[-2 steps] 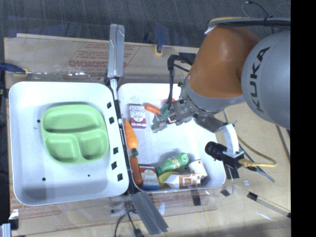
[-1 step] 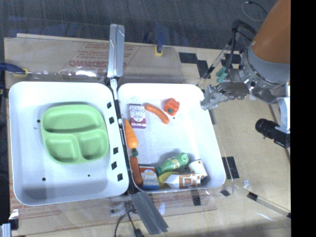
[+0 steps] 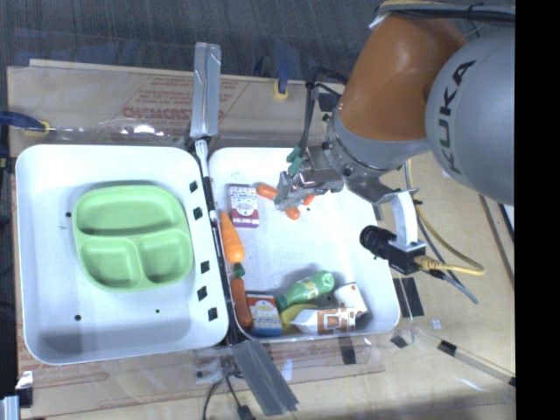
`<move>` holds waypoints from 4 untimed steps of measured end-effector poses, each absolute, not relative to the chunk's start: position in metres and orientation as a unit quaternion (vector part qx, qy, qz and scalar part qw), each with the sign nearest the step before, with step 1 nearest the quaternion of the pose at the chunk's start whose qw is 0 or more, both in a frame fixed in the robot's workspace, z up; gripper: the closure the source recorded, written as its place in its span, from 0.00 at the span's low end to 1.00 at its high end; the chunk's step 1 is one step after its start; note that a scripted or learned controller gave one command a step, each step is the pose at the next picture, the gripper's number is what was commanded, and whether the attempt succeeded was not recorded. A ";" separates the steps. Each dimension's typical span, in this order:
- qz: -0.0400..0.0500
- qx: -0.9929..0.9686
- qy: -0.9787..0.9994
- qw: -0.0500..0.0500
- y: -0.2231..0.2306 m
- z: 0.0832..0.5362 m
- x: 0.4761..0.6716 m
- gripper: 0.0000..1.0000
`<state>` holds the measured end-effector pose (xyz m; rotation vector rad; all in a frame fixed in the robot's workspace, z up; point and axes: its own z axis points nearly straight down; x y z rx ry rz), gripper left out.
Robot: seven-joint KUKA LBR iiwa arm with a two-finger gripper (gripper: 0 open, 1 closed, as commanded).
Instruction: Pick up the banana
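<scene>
A curved yellow-green piece that looks like the banana lies near the front wall of the right bin, resting against a small carton. My gripper hangs over the back part of that bin, well apart from the banana. Under the gripper lie small orange-red pieces; whether it touches them I cannot tell. The grey arm with its orange band reaches in from the upper right.
A maroon and white carton and a carrot lie along the right bin's left wall, with another orange stick and a carton at the front left. The left bin holds a green divided tray.
</scene>
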<state>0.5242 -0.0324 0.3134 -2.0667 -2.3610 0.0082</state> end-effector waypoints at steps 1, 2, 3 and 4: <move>0.002 -0.813 -0.582 0.000 -0.119 0.374 0.524 1.00; 0.003 -0.822 -0.569 0.002 -0.024 0.299 0.505 1.00; 0.004 -0.867 -0.499 0.003 -0.096 0.142 0.519 1.00; 0.002 -0.887 -0.461 0.002 0.018 0.236 0.476 1.00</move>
